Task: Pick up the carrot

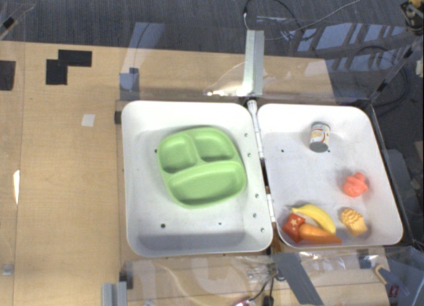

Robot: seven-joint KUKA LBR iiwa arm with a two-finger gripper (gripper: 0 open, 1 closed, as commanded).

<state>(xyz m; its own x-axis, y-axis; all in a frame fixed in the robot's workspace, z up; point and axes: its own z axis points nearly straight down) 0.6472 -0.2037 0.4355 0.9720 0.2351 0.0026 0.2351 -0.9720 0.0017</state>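
Note:
The carrot (318,234), orange and tapered, lies on its side near the front edge of the right bin (371,132). It touches a yellow banana (317,216) just behind it and a red strawberry-like piece (293,224) at its left end.
A green divided plate (201,165) sits in the left bin (139,225). The right bin also holds a small can (320,136) at the back, a red-orange fruit (356,185) and a yellow-brown piece (353,220) at the front right. A metal post (254,63) stands behind the bins.

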